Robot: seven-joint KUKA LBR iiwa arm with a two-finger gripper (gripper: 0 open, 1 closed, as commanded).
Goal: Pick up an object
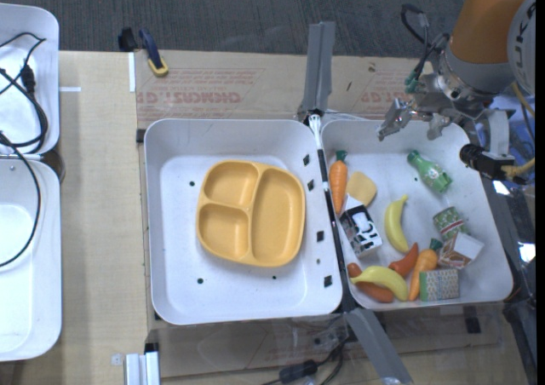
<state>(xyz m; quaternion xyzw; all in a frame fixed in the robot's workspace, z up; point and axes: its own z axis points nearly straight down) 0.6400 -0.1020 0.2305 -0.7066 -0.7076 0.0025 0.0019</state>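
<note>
In the left bin (162,230), a shallow white plastic tub with rounded corners, I see a matte yellow divided plate (251,211) lying flat near the middle, three smooth compartments moulded into it. Crossing the divider to the right bin (498,281), I find an orange carrot (338,181) with a green top running along the left wall, a pale yellow wedge (361,188) just beside it, and a black-and-white box (362,229) below them. A curved banana (395,221) lies near the centre, and a second banana (382,276) rests by the front edge among glossy red and orange pieces. A small green bottle (429,170) lies tilted toward the back right. Printed cartons (456,238) cluster at the right wall. My gripper (417,123) hovers over the bin's back edge, metal fingers spread apart, holding nothing.
</note>
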